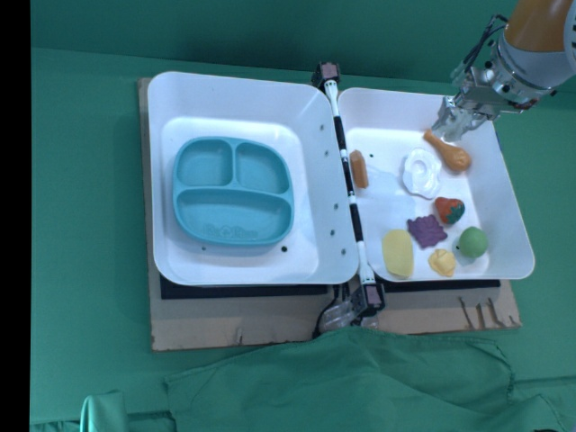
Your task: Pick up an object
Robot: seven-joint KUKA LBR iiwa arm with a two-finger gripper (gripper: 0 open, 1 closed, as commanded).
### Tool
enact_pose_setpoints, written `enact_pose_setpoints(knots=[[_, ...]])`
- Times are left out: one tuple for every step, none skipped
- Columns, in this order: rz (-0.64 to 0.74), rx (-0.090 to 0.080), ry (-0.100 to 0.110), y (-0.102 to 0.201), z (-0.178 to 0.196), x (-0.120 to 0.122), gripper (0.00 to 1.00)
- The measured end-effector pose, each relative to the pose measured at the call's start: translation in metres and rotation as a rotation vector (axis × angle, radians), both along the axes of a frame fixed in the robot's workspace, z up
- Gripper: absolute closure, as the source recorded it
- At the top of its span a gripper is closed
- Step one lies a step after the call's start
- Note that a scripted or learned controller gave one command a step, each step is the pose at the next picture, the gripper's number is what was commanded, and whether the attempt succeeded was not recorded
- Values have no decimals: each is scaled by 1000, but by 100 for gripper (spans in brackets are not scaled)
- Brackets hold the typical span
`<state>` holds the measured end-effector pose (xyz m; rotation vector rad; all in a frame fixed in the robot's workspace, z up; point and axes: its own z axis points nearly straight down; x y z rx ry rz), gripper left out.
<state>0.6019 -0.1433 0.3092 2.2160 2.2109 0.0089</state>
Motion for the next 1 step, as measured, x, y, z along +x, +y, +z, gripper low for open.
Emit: enact_pose_setpoints(knots=[[1,0,-1,5,66,3,100]])
